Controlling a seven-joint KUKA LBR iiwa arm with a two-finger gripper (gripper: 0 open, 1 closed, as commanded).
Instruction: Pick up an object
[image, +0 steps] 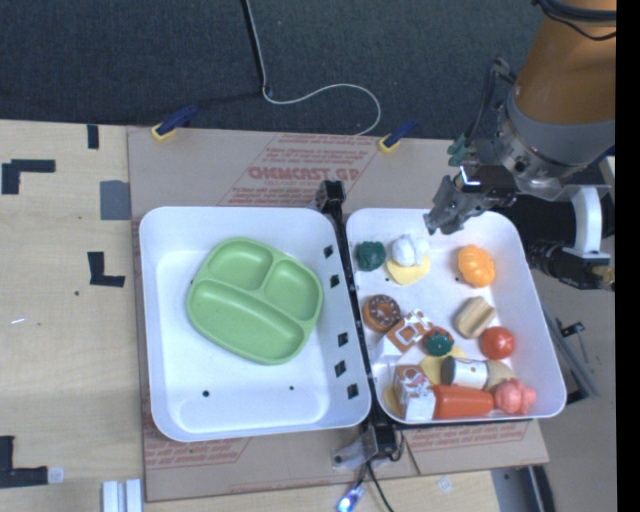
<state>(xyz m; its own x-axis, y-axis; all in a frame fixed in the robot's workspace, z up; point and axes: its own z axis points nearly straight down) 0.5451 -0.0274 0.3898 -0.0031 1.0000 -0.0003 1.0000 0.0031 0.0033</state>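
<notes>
My gripper (443, 221) hangs over the back edge of the right bin (530, 262), its dark fingers pointing down and left, with nothing seen between them. Just below and left of it lies a white and yellow toy (406, 259), beside a dark green piece (370, 255). An orange fruit (475, 265) sits to the gripper's lower right. Further forward lie a chocolate doughnut (381, 313), a bread roll (473, 317), a red tomato (497, 343) and a carrot-like orange piece (462, 403).
The left bin (165, 300) holds a green divided plate (256, 300). A black divider with clips (345, 300) runs between the bins. A thin cable (300, 95) lies on the dark surface behind the cardboard. The arm's body fills the upper right.
</notes>
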